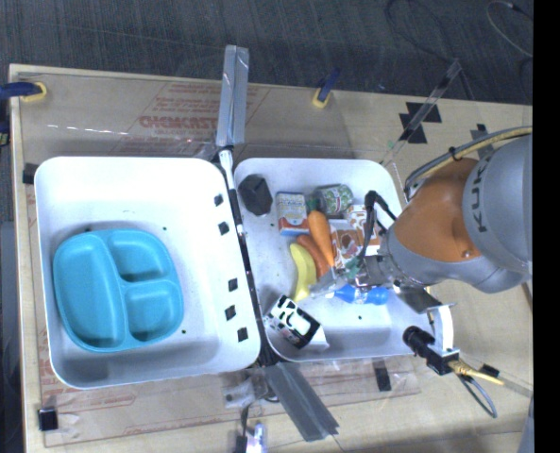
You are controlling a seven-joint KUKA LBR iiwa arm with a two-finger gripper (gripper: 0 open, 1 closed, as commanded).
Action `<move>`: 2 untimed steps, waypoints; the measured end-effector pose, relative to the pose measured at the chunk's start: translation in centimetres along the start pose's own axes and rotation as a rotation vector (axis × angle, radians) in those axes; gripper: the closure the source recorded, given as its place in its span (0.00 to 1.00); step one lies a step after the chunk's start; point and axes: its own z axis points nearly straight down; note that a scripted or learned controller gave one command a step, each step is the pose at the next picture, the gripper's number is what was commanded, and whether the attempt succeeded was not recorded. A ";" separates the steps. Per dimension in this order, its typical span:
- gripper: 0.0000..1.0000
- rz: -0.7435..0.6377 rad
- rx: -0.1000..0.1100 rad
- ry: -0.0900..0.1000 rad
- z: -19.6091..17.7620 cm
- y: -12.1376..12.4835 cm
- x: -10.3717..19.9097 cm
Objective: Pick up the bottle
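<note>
Dark carpet surrounds a pale wooden bench [91,102] whose top carries red printed lettering near the upper middle of the frame; it reads something like "CHEMCAST", though I would not swear to every letter. Two white bins sit side by side on it. The left bin [62,182] holds a blue compartment tray [117,291]. The right bin [289,170] is crowded: a black lump [255,194] at its upper left, a small printed packet [291,205], a greenish can [334,198], a carrot [320,237], a banana [303,267] and a black-and-white patterned object [293,318] at the bottom. Their labels are too small to read.

The bottle [355,293] lies on its side low in the right bin, clear with a blue end, just right of the banana. It looks like thin plastic: light, slick, and likely to roll or squash if pinched hard. I would take it across the middle of its body, square to its length.

The gripper [369,270] sits just above the bottle under the arm's orange band [435,229], and I cannot tell how it is set. White letters "KU" show on the grey arm at the right of the frame.
</note>
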 end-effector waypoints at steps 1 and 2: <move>0.00 0.152 0.037 0.015 -4.9 -0.5 6.2; 0.00 0.146 0.036 0.014 -2.2 -1.0 0.8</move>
